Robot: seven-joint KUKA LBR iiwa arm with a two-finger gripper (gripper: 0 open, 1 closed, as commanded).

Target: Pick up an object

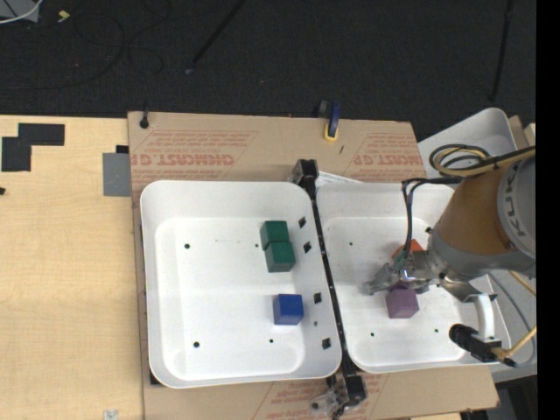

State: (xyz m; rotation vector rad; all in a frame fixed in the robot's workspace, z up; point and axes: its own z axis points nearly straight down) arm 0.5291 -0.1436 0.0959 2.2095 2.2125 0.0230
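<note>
Beneath both white bins (pixel 166 234) lies brown printed cardboard (pixel 227 151); whether the fingers (pixel 395 280) are apart is unclear.

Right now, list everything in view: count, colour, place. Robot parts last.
green block: 1, dark green, left bin, upper middle
blue block: 1, blue, left bin, below the green one
purple block: 1, purple, right bin, just under the gripper
bins: 2, white, side by side on cardboard
clamp: 1, blue and yellow, cardboard's far edge
arm: 1, grey with orange band, over right bin
gripper: 1, metallic, above the purple block
</note>
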